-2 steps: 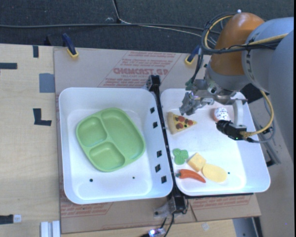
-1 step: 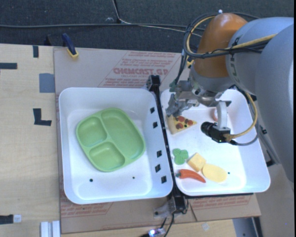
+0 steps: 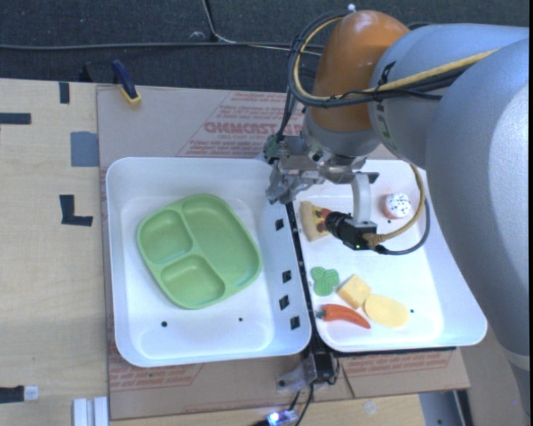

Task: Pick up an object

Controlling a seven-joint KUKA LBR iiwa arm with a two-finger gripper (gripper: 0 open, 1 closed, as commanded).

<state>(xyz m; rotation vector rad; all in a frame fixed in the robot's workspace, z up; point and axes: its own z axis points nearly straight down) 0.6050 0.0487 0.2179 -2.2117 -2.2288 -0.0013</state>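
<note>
Bins: two shallow white bins side by side, left bin and right bin.

Left bin contents: one green divided plate, with three compartments.

Right bin contents, counted:
- one green leafy piece
- one yellow block
- one yellow rounded piece
- one red-orange pepper-shaped piece
- one white ball with red dots
- one tan wedge-shaped piece, partly hidden by the arm

Total loose items in right bin: six. Total in left bin: one.

Arms: one arm.

On the bench outside the bins: one blue-and-yellow clamp.
</note>
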